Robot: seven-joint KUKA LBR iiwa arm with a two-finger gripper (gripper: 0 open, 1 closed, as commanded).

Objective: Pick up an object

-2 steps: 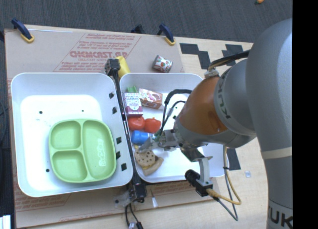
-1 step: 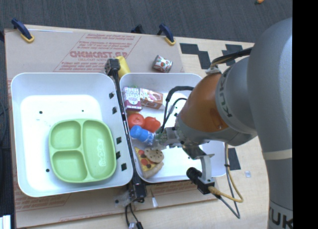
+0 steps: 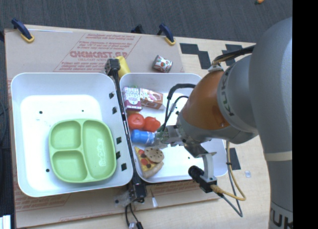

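Camera view: at frame centre the hand (image 3: pixel 163 136) sits low in the right bin (image 3: pixel 174 79), by a blue bottle (image 3: pixel 141 136); its grip cannot be told.

A robotics lab: a large grey robot arm with an orange band (image 3: pixel 233 109) reaches over two shallow white plastic bins (image 3: pixel 30 89) clamped to a cardboard-covered worktop (image 3: pixel 54 49).

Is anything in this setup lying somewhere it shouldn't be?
One thing stands out: a small red-and-white carton lies tipped on the cardboard behind the right bin, outside both bins. The other small items sit inside that bin, and the green divided plate rests in the left bin.
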